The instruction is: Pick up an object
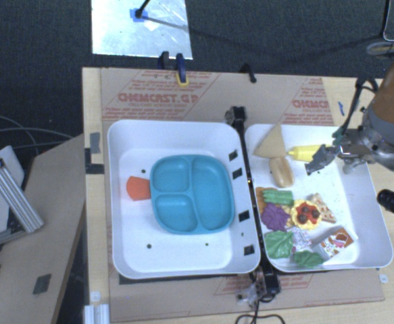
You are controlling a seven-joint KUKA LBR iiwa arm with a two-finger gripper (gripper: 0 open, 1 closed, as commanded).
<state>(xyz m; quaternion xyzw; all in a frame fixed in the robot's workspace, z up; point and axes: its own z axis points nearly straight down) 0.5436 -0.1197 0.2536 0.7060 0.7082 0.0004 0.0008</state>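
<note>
My gripper (320, 159) hangs over the upper part of the right bin (372, 208), right beside the right end of a yellow toy food piece (302, 153); from here I cannot make out contact between them. A tan wedge (271, 142) and a beige roll (282, 173) lie to its left. Lower in the same bin are purple grapes (274, 216), a pizza slice (310, 212), green leafy pieces (281, 243) and a small red-and-white carton (336, 241).
The left bin (126, 248) holds a blue divided plate (191, 193) with an orange piece (138, 188) at its left edge. A black-clipped divider (244, 181) separates the bins. A shiny sheet (141, 19) lies beyond the bench.
</note>
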